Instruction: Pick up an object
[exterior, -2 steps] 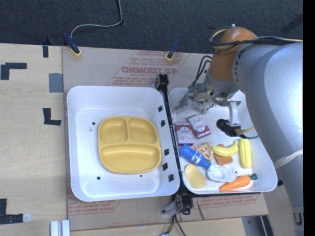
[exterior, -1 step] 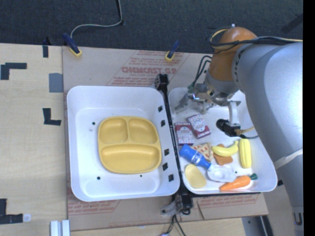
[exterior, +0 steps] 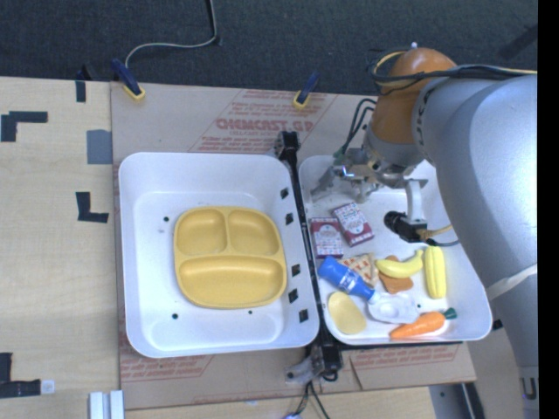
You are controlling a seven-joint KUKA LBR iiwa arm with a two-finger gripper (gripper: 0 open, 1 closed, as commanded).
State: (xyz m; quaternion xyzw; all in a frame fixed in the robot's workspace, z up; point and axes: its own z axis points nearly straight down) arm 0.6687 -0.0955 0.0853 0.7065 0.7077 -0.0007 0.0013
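Objects: approx 10 small items, all in right bin [exterior: 476, 317], lower right of frame.
Cartons: 2 red-and-white packets [exterior: 341, 227], side by side at upper-mid of the pile.
Bottle: 1 blue [exterior: 342, 277], lying tilted just below the packets.
Bananas: 2 yellow, one curved [exterior: 399, 267], one upright [exterior: 434, 271], touching.
Carrot: 1 orange [exterior: 420, 324], at bin's lower edge.
Others: 1 pale yellow lemon-like piece [exterior: 348, 313], 1 white item [exterior: 390, 305], 1 cracker-like piece [exterior: 361, 266].
Bins: 2 white; left bin [exterior: 140, 260] carries 1 yellow divided tray [exterior: 230, 257].
End effector [exterior: 354, 175]: low in top of right bin, fingers' state can't tell; nothing seen betw. them.
Relation: packets just below end effector, apart from it; rest further down-frame.
Tabletop [exterior: 52, 260]: 2 blue-yellow clamps [exterior: 127, 78] at upper edge.
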